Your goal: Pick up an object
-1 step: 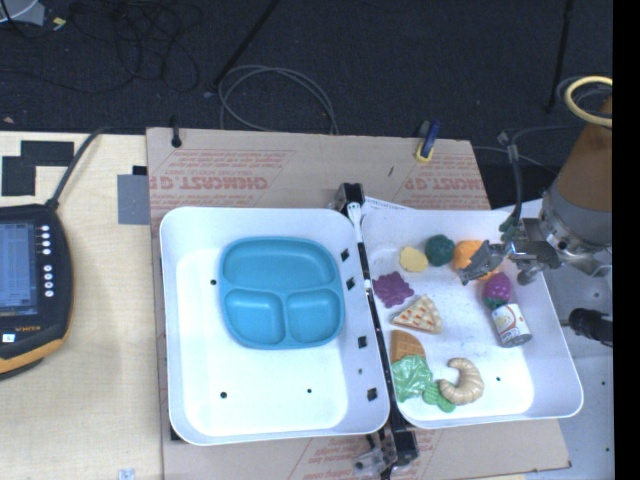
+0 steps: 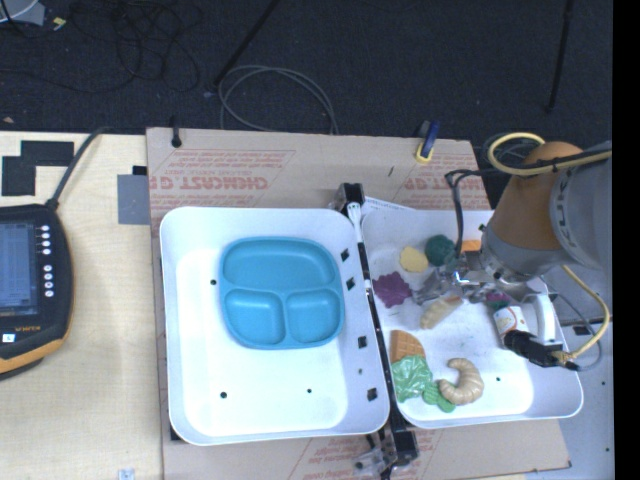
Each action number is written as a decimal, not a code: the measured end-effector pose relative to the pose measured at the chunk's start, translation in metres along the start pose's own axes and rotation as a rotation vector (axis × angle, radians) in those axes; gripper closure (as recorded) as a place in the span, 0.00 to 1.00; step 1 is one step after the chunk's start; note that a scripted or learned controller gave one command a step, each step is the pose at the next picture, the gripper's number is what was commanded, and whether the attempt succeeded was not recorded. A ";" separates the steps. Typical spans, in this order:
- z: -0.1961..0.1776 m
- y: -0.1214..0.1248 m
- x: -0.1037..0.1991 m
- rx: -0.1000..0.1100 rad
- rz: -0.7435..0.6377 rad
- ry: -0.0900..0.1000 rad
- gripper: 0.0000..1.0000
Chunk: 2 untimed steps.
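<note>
While low over the right bin [image 2: 560, 403], hand [image 2: 447, 286] poised by purple toy [image 2: 391, 288] and pale piece [image 2: 438, 311] — grip state cannot tell.

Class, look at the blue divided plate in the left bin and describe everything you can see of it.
The blue divided plate is a glossy, plastic-looking tray in light blue, roughly a rounded rectangle. Raised ridges split it into three wells: one wide well along the far side and two smaller ones nearer the camera. It lies flat and upright on the floor of the left white bin, about central, holding nothing. It touches just the bin floor.
</note>
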<state>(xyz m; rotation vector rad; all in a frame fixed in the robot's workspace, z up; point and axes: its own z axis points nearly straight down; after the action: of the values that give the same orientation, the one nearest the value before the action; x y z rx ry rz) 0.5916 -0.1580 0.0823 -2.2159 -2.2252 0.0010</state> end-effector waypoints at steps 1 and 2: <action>-0.005 0.052 0.059 0.012 0.003 0.003 0.00; -0.088 0.053 0.024 -0.006 0.006 -0.003 0.00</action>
<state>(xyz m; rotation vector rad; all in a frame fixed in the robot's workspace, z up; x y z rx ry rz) 0.6450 -0.1336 0.1705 -2.2270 -2.2232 -0.0032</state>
